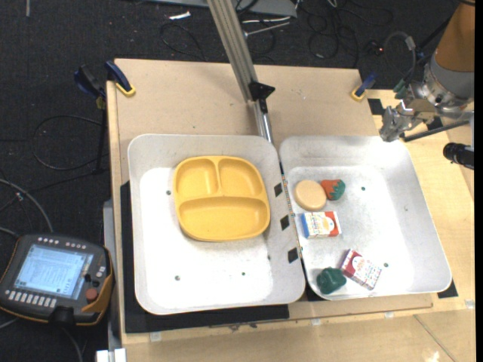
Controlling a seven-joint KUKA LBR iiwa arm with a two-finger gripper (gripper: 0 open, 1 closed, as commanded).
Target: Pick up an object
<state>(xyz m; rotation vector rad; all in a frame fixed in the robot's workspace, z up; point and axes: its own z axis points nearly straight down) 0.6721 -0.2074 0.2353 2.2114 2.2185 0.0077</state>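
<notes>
The right bin (400,202) holds a round tan cookie-like disc (309,194), a red and green strawberry toy (333,188), a small white carton with an orange label (320,224), a red and white box (361,269) and a dark green lump (330,280). My gripper (394,123) hangs above the bin's far right corner, well clear of all of them. Nothing shows between its fingers.
A yellow divided plate (221,198) lies in the left bin (151,225). A metal pole (235,40) slants over the bench's back. Blue and yellow clamps (117,78) (364,86) grip the bench corners. A teach pendant (53,276) rests at lower left.
</notes>
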